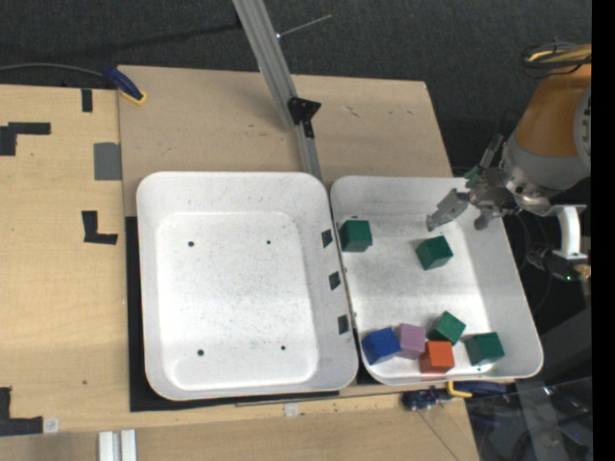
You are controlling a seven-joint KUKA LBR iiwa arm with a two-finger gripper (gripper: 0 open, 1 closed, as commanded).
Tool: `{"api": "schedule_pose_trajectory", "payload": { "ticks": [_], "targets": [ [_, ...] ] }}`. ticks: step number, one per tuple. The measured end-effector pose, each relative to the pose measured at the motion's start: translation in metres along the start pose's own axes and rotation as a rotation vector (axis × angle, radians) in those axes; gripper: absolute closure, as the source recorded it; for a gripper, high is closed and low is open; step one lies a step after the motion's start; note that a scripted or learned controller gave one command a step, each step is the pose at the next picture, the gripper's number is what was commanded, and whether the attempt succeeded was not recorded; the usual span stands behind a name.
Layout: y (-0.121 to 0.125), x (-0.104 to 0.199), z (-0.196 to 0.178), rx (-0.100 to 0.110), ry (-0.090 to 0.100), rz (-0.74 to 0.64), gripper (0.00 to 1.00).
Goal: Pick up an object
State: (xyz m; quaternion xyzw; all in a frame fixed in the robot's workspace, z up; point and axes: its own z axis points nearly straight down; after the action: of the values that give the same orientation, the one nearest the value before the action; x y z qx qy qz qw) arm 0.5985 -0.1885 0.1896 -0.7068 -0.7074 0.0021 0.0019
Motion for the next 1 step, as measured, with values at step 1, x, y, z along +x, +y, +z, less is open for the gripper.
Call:
{"api": "schedule_pose_trajectory", "payload": {
  "ticks": [1],
  "targets": [
    [0.0034, 0.0100, 0.0565, 0.002, 0.001, -0.001, 0.00]
  ]
}}
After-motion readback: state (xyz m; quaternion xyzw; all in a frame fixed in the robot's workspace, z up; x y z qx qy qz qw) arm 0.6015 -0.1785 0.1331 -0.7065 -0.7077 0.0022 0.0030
